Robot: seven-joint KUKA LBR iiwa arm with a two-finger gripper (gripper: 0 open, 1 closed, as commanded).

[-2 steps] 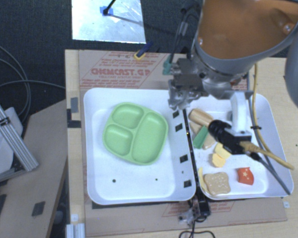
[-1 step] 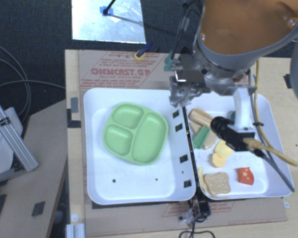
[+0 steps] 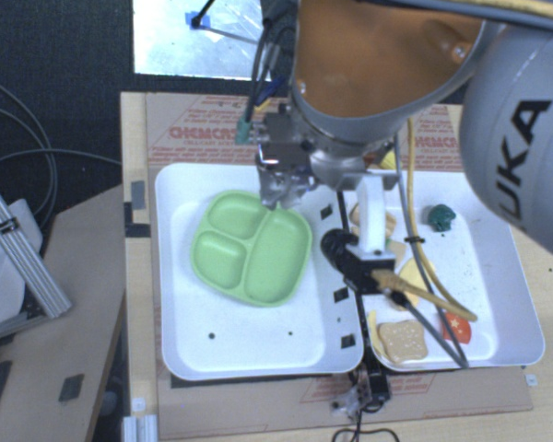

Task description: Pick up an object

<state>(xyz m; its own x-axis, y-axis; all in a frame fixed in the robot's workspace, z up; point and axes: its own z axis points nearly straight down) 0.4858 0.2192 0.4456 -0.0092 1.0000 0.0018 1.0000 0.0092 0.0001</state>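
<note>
Filling your upper right, closest to the lens, is the grey arm [image 3: 521, 145] with its orange band [image 3: 387, 49], reaching in over both bins.

Starting at your left, you see the left bin [image 3: 194, 339], shallow and white, resting on brown cardboard [image 3: 198, 122] spread across the worktop [image 3: 83, 247]. Inside it you have a light green divided plate [image 3: 252, 247] with three compartments, lying flat toward the bin's upper right part. No item shows in any of its compartments.

Right above the plate's upper edge you find the pincer [image 3: 278, 194], hanging from the wrist and pointing down at the plate's rim. Whether its fingers are spread or pressed together you cannot tell from this angle, and nothing can be seen caught between them.

Moving right, black cables [image 3: 350, 270] and a yellowish hose [image 3: 429, 284] drape over the wall between the two bins.

Further right is the right bin [image 3: 516, 334], which carries the small things. Near its front left corner lies a tan toast-like piece [image 3: 404, 340]. Just right of it you see a small red piece [image 3: 458, 328]. Between these and the arm sits a pale yellow wedge [image 3: 413, 274], partly crossed by the hose. Toward the bin's back, near the arm's grey shell, lies a dark green broccoli-like piece [image 3: 441, 215], well apart from the pincer.
</note>
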